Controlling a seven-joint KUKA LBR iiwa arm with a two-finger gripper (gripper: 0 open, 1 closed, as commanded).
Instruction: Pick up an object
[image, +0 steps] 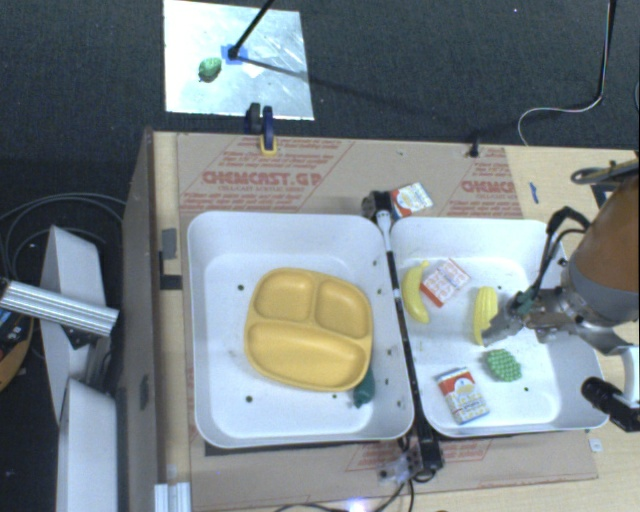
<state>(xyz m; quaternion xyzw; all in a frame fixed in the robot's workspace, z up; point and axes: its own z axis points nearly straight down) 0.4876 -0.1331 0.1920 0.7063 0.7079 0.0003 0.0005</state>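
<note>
Gripper sits low in the right bin, at right of centre in the frame, its tip just beside the lower end of the corn and just above the green ball. Whether it is open or closed cannot be told: the tip is small and blurred against the white floor. Nothing is visibly held.

Right bin contents: a banana along the left wall, a red-and-white packet touching it at upper centre, the corn upright at centre, the green ball below it, and a small carton at lower centre. These lie loose and apart, which leaves room round most of them for a grasp from above.

Left bin holds a yellow divided tray lying flat at centre, with a dark green item tucked under its lower right corner. Another packet lies outside the bins, on the board at upper centre.

Judgement: the arm enters from the right edge and reaches leftward, so the corn is the likely target, being nearest the tip. The pick is not yet made. Risk: the corn is rounded and may roll, and the ball nearby could be nudged.
</note>
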